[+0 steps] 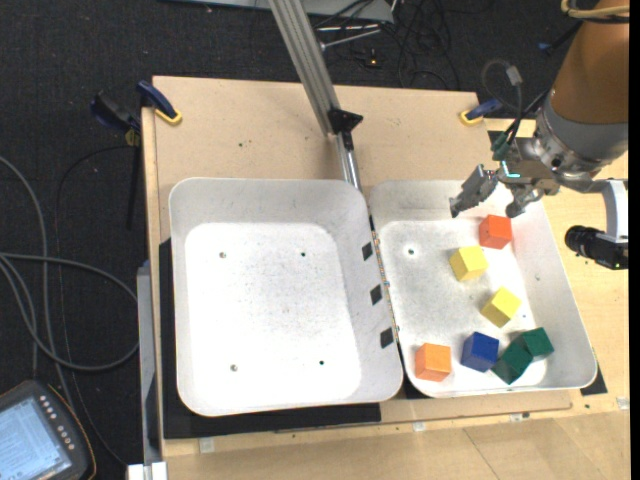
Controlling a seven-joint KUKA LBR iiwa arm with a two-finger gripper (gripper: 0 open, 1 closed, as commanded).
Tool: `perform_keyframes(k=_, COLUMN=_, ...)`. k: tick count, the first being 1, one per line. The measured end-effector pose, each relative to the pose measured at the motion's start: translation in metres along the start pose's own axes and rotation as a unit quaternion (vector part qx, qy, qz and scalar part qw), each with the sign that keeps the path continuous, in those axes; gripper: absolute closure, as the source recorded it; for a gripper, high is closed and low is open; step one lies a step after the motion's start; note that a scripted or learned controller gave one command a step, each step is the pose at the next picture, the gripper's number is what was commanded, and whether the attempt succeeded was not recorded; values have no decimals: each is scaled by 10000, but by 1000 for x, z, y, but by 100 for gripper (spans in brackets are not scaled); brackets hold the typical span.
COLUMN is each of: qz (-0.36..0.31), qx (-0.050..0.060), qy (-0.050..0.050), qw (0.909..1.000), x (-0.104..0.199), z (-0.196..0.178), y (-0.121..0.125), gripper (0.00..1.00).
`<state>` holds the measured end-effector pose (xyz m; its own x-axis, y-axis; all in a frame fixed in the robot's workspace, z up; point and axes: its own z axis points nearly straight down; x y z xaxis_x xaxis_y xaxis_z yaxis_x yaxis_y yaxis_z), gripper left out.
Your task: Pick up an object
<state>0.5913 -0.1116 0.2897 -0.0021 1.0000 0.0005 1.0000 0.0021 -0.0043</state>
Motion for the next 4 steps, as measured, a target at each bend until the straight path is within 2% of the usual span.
perform_keyframes(k=1, qz=8, qx=-21, qy=-4, qw=10000, x=0, z=-2, y=1, gripper=0)
perform_keyframes(k=2, qz=19, qx=2, qy=-5, qw=10000, x=-8, z=45, y=1, gripper=0)
perform_keyframes(k=4, qz=14, qx=9, qy=2, qw=10000, x=5, z=148, y=-2, gripper=0)
